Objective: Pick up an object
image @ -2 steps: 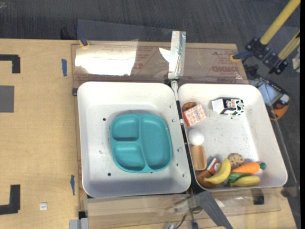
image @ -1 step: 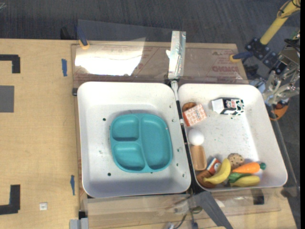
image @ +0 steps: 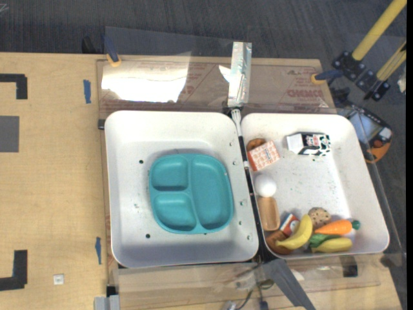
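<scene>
Bench [image: 51,173]: we open at the left on bare tan board, with black corner marks and a strip of blue tape [image: 86,90] near the bins.
Left bin [image: 122,134]: white and shallow, with one thing in it.
Teal plate [image: 191,192]: it lies flat in the middle of the left bin, split into three compartments, two small ones on the left and one long one on the right.
Clear sheet [image: 148,76]: it lies behind both bins and catches a bright glare.
Right bin [image: 322,179]: this is where the pickable objects lie, mostly along its left wall and near edge.
Orange carton [image: 263,154]: it sits tilted, close to the left wall at the far end.
White ball [image: 266,188]: it is just below the carton; it may be an egg, the view is too soft to say.
Tan bun [image: 268,212]: it lies lengthwise against the left wall, just beneath the ball.
Cow-print carton [image: 308,143]: black and white, it lies on its side near the far wall, apart from the rest.
Banana [image: 298,233]: it curves in the near-left corner, touching the pile.
Cookie [image: 317,216]: it rests just behind the banana.
Carrot [image: 335,227]: the orange carrot lies across the near edge, above a second yellow piece [image: 332,243].
Yellow rods [image: 387,18]: they slant across the top right corner, off the bench.
Claw: open or closed, I cannot tell.
</scene>
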`<state>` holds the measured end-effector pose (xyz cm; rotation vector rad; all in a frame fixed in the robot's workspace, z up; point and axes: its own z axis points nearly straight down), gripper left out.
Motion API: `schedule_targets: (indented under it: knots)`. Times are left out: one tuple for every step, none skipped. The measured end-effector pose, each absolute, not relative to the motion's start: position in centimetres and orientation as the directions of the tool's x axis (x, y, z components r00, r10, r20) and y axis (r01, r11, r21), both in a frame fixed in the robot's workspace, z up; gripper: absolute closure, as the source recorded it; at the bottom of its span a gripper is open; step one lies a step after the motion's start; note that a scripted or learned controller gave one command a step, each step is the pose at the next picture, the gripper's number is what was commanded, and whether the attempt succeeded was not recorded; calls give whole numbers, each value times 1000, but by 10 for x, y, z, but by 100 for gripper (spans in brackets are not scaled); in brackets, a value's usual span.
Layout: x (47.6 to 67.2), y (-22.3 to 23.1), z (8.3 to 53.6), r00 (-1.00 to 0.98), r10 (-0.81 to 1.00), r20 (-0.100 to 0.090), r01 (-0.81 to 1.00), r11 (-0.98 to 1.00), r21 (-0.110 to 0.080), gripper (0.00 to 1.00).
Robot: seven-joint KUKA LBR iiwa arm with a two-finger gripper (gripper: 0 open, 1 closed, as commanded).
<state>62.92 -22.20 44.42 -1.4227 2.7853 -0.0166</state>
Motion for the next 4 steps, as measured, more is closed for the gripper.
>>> schedule_targets:
  knots:
    - [631, -191, 209, -646, -764, -2, -763, 646, 8, 100]
    - [633, -192, 216, -646, -763, -6, -763, 646, -5, 0]
    - [636, -190, 229, -646, -763, -13, -763, 646, -12, 100]
    - [628, -204, 446, -595, -804, -9, -803, 595, -21, 100]
